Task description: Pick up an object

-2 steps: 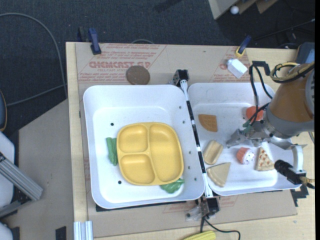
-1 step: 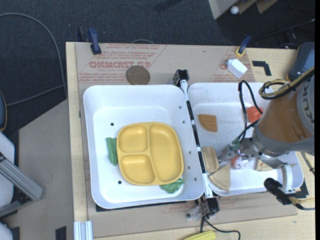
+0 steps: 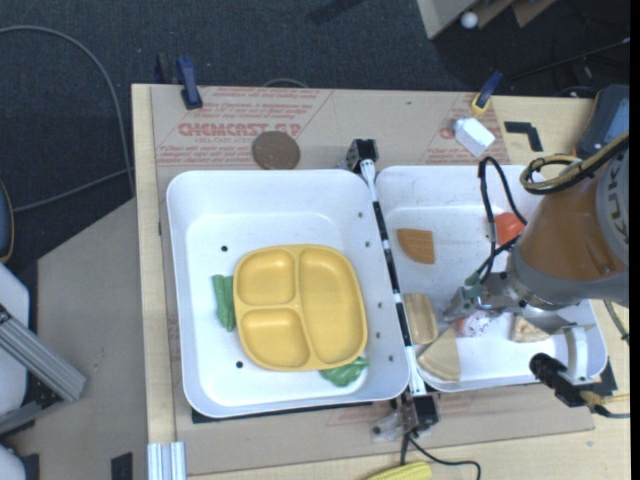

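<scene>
My gripper (image 3: 472,306) hangs low over the middle of the right bin (image 3: 440,193), at the end of the grey arm with its orange band (image 3: 560,238). Just left of it lies a tan bread-like slice (image 3: 421,318), and a pale wedge (image 3: 440,358) rests at the bin's front left. A brown square piece (image 3: 415,245) lies farther back. A small white and pink thing (image 3: 480,324) sits right under the gripper. A red-orange piece (image 3: 508,226) peeks out behind the arm, and a tan piece (image 3: 525,326) lies partly under it.
The left bin (image 3: 190,268) holds a yellow divided plate (image 3: 300,306), with a green strip (image 3: 224,300) at its left and a green piece (image 3: 345,373) at its front. A brown disc (image 3: 276,151) and clamps sit on the cardboard behind the bins.
</scene>
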Robot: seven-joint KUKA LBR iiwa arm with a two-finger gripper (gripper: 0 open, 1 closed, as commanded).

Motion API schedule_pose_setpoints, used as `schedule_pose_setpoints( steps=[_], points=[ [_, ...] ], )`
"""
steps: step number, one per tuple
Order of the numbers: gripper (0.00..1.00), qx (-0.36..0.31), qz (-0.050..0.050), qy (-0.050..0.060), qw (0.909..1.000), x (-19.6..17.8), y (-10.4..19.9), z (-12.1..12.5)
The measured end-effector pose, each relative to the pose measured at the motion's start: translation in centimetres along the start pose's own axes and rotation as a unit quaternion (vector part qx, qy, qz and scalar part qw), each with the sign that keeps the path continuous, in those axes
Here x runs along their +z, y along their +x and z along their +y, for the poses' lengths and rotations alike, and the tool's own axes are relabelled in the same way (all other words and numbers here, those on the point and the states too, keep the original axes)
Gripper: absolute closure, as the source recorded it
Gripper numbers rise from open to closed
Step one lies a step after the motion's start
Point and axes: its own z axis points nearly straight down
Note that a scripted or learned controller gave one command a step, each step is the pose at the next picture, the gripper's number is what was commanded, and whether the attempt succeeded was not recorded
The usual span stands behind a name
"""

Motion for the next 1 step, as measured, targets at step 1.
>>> schedule_pose_setpoints(
  steps=[1],
  points=[
    [1.0, -0.002, 0.002, 0.002, 1.0, -9.02, 6.02, 6.19]
  ],
)
